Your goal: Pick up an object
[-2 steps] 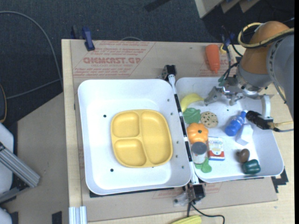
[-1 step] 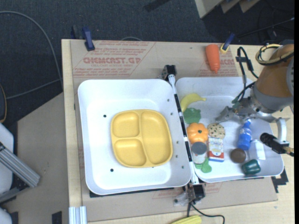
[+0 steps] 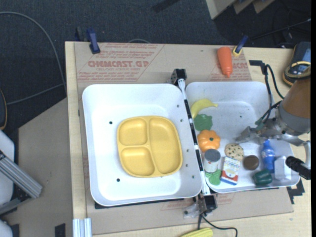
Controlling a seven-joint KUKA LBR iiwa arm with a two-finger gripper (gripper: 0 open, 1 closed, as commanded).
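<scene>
At the frame's right edge the gripper [image 3: 256, 132] hovers low over the right bin [image 3: 232, 90], jaws apparently spread and holding nothing, presumably lining up on the cookie [image 3: 234, 151] just below-left.

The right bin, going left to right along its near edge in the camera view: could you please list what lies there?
Silver-topped can → red-and-white carton → brown round piece → green item, with a blue bottle just behind it.

One camera looks down aslant (from fairly high) on both white bins [image 3: 98, 132].
</scene>
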